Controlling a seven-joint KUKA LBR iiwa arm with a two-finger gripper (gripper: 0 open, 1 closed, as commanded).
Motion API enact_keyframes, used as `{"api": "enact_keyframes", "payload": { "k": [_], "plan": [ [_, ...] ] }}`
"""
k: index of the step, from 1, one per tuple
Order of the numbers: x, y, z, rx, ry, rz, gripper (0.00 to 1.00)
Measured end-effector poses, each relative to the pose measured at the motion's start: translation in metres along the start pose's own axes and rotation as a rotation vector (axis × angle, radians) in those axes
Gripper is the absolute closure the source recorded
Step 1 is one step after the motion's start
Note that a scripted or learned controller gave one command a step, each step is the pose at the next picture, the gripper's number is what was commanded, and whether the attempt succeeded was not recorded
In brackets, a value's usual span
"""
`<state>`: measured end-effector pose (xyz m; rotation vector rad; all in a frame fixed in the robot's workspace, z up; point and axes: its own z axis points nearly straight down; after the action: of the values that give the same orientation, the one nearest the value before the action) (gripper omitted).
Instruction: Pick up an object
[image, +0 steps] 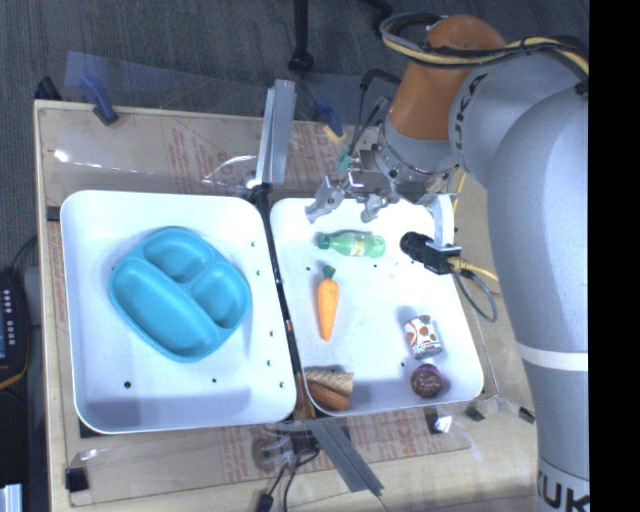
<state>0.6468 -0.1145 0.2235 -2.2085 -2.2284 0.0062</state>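
Overhead, the gripper (346, 203) hangs with fingers spread wide, holding nothing, above the right bin's (300, 300) far edge, just beyond the green bottle (351, 243). Pale wooden bench (150, 150) surrounds both bins; dark carpet (150, 40) lies beyond.

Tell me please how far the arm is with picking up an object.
Done: nothing is lifted yet. The green bottle, carrot, small can, dark round item and bread piece all lie in the right bin. In hand: the gripper hangs open just above the bottle, holding nothing. Left: lower, close on an object, lift it.
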Motion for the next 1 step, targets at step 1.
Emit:
{"api": "enact_keyframes", "payload": {
  "k": [1],
  "plan": [
    [-0.0402, 0.0023, 0.1174, 0.001, -0.001, 0.001, 0.0]
  ]
}}
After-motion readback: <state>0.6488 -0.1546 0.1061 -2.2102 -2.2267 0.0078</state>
